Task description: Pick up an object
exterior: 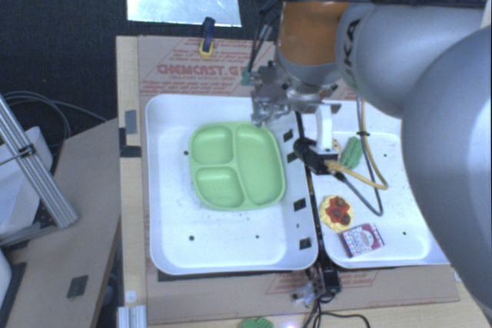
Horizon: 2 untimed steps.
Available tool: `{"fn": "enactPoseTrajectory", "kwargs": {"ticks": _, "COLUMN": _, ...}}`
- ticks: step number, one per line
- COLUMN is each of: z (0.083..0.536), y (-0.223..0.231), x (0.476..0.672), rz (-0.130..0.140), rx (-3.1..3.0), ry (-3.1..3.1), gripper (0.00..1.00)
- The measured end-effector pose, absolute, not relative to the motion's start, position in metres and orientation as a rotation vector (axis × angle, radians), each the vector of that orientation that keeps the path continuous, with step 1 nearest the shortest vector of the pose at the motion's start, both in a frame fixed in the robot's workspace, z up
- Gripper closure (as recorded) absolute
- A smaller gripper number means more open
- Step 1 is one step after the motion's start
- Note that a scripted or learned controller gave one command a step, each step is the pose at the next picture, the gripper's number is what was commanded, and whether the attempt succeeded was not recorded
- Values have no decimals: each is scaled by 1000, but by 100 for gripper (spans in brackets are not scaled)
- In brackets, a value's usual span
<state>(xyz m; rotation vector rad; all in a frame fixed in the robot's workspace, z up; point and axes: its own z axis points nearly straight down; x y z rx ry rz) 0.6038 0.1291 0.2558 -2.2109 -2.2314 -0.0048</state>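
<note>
A light green, glossy plastic plate (236,166) with three compartments and rounded corners lies flat in the left shallow white bin (165,188), its long axis running from ten to four o'clock. My gripper (265,113) hangs at the plate's one o'clock corner; whether it is touching, I cannot tell.
</note>
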Motion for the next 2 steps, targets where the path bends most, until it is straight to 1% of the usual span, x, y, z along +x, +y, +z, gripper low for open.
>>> {"fn": "enactPoseTrajectory", "kwargs": {"ticks": 1, "z": 199, "y": 230, "x": 600, "rz": -1, "rx": -2204, "ry": -2233, "gripper": 100}}
{"fn": "enactPoseTrajectory", "kwargs": {"ticks": 2, "z": 233, "y": 220, "x": 618, "rz": -6, "rx": -2218, "ry": -2227, "gripper": 100}}
